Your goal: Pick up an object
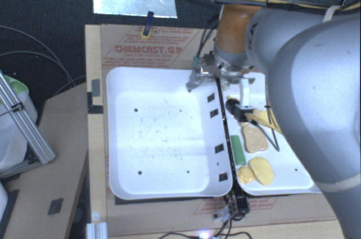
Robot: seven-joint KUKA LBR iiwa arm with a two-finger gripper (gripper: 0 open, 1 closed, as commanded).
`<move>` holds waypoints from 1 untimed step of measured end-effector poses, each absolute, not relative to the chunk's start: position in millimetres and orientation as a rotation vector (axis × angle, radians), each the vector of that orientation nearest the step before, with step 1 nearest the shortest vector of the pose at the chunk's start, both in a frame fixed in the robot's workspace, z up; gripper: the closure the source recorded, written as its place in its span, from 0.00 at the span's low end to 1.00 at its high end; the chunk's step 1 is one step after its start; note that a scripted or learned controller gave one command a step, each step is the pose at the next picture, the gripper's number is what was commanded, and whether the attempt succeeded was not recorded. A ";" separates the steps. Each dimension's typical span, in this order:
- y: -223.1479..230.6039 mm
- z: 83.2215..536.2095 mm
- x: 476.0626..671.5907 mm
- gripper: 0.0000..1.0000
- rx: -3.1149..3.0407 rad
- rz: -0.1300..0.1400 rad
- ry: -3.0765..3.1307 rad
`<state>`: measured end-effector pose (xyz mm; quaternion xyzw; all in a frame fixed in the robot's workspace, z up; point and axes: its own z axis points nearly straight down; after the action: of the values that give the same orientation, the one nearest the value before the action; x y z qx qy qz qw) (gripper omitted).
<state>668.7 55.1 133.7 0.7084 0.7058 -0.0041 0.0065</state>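
Gripper (pixel 217 75) over the divider at the bins' far end, finger state unclear; yellow and green objects (pixel 254 156) lie nearer in right bin (pixel 293 178).

arm (pixel 304 91): cut off by right and bottom frame edges | right bin (pixel 293 176): right part hidden under arm | gripper (pixel 217 75): fingers too small to judge | lettering on board (pixel 148 49), upper centre: blurred
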 end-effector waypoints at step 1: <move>97.1 187.8 556.2 0.00 2.218 0.001 2.229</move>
<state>556.2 97.1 187.8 0.7053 0.7089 0.0004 -0.0014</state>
